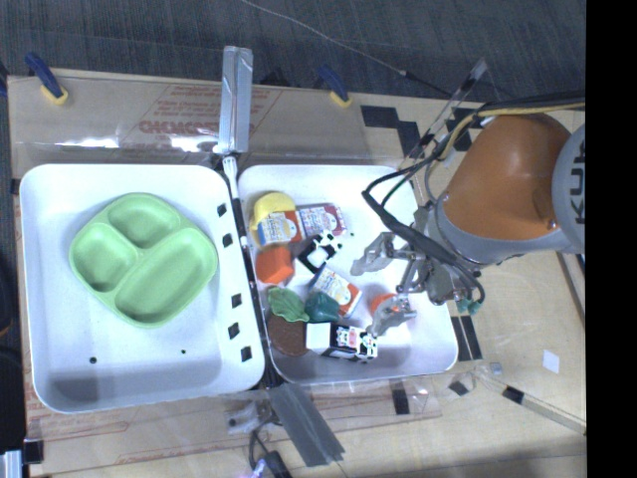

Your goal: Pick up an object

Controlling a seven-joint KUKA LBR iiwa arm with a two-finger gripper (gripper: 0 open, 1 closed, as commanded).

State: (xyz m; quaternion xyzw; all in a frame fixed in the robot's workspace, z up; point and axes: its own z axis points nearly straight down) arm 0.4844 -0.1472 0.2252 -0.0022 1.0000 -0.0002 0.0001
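Observation:
My gripper (384, 287) hangs over the right part of the right bin (428, 352), its two fingers spread apart and open. A small orange piece (381, 303) lies on the bin floor right beside the lower finger (397, 314), not between the two. To the left of the gripper sits a cluster of toys: a yellow bottle (273, 218), a dark red packet (319, 217), a black-and-white cow (322, 251), an orange block (274, 264), a small white-and-orange carton (335, 289), a green leafy piece (286, 303) and a teal piece (323, 309).
A brown disc (289, 339) and a black-and-white block (350, 342) lie near the right bin's front wall. The left bin (50, 366) holds a green divided plate (145, 257). Black cables (398, 182) loop above the wrist. A metal post (235, 98) stands between the bins.

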